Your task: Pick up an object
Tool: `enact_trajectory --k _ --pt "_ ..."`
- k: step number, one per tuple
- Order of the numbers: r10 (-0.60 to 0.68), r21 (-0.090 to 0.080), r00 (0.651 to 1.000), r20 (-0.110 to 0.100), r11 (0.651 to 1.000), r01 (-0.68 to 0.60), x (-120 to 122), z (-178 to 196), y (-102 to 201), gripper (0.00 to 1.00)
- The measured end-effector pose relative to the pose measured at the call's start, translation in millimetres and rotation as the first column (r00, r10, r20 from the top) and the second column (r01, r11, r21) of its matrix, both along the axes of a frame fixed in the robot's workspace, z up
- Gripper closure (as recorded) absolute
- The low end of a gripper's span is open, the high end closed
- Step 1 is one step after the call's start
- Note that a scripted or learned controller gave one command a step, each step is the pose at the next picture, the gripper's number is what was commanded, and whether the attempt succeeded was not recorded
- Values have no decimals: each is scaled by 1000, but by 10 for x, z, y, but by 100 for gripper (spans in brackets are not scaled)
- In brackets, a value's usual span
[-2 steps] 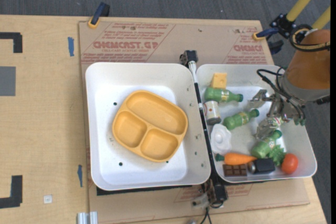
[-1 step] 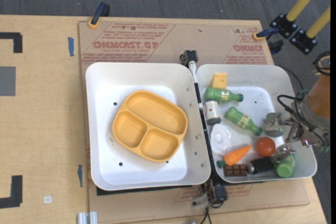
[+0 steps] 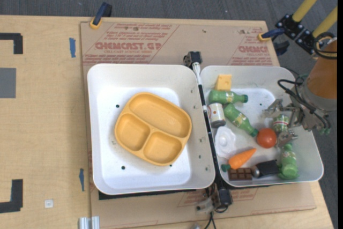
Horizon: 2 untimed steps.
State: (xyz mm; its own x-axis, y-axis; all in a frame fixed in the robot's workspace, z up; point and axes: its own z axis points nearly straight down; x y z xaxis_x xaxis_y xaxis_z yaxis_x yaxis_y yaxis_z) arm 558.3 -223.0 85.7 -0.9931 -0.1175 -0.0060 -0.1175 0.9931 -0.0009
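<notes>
- The two white bins (image 3: 102,131) look like smooth moulded plastic with a soft sheen.
- The yellow divided tray (image 3: 153,128) seems matt plastic, evenly coloured.
- The green bottles (image 3: 240,120) are glossy plastic and catch small highlights.
- The red tomato (image 3: 266,138) and orange carrot (image 3: 242,157) look like smooth, slightly shiny plastic.
- The counter (image 3: 43,126) is pale, matt wood; a dull brown printed cardboard sheet (image 3: 134,43) lies on it.
- The tool (image 3: 286,118) shows bare grey metal with thin wiry parts.
</notes>
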Motion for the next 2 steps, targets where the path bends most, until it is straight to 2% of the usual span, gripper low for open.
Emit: enact_trajectory --k 1,2 --pt "-4 0 1000 5 1000 4 13 111 0 100" --pt "-419 2 908 1 908 419 456 782 290 100"
